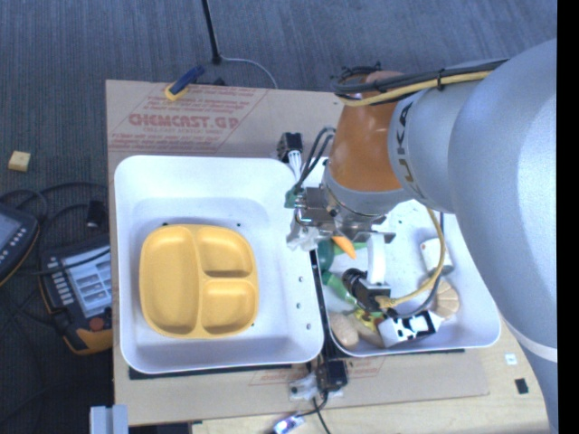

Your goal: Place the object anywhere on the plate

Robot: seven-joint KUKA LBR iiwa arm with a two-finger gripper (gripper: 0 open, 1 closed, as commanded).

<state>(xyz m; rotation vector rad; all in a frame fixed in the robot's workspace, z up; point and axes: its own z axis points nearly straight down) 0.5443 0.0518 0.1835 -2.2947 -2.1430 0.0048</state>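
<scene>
A yellow plate (197, 278) with three compartments lies in the left white bin (136, 188); nothing is on it. My gripper (337, 242) hangs low over the left part of the right bin (470, 328), under the orange wrist band. A small orange piece (345, 241) shows right at the gripper's tip; whether it is held cannot be made out. Just below it lies a green object (333, 281). The wrist hides the back of the right bin.
More items lie at the right bin's front: a tan round piece (346, 329), a wooden piece (447, 300) and a white and black object (407, 326). A cable (432, 278) loops from the wrist over them. The wall between the bins (317, 306) is just left of the gripper.
</scene>
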